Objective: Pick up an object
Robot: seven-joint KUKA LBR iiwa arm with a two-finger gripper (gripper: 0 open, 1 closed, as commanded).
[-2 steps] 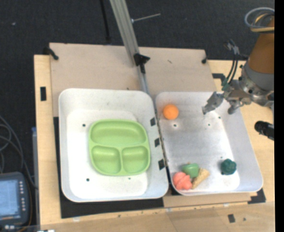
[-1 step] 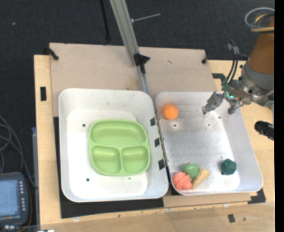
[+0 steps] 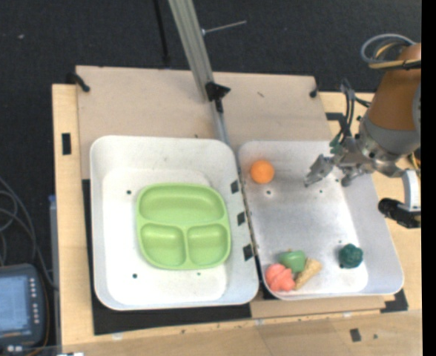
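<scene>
The arm (image 3: 393,102) has a rounded orange band above a grey wrist collar. A pale cable loops over its top, and thin dark cables run down its left side to the wrist. The gripper (image 3: 329,165) is grey metal with slim fingers. A white piece with a black end sticks out beneath the wrist.
</scene>
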